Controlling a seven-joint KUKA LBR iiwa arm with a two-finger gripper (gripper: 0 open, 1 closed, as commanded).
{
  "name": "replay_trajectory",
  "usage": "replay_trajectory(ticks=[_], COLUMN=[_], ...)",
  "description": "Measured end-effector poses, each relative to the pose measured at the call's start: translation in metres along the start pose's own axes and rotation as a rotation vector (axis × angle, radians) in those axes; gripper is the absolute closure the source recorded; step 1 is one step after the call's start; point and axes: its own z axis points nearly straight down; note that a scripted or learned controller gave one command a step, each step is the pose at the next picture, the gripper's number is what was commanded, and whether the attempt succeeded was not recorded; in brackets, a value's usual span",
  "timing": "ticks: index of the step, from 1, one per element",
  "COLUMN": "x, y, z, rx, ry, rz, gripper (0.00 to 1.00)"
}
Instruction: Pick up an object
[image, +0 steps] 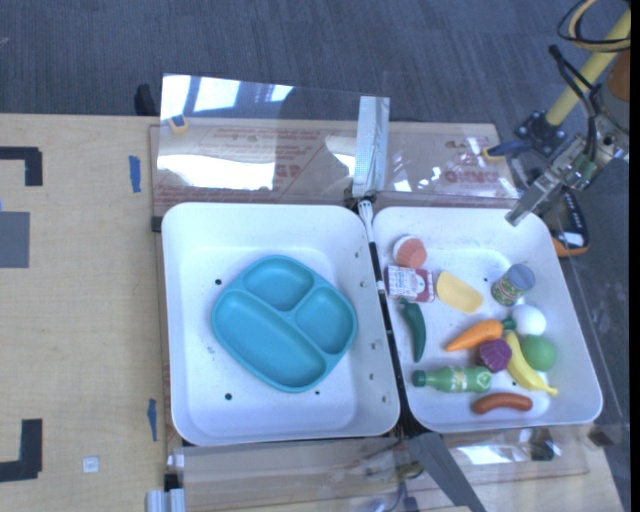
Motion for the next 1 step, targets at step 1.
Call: replay_trajectory(ticks=[1], x=[0.0596], y=[-0.0213], z=[0.0995], rx=[0.002], ry=[0.005], rz=[-0.130], gripper=[0.00])
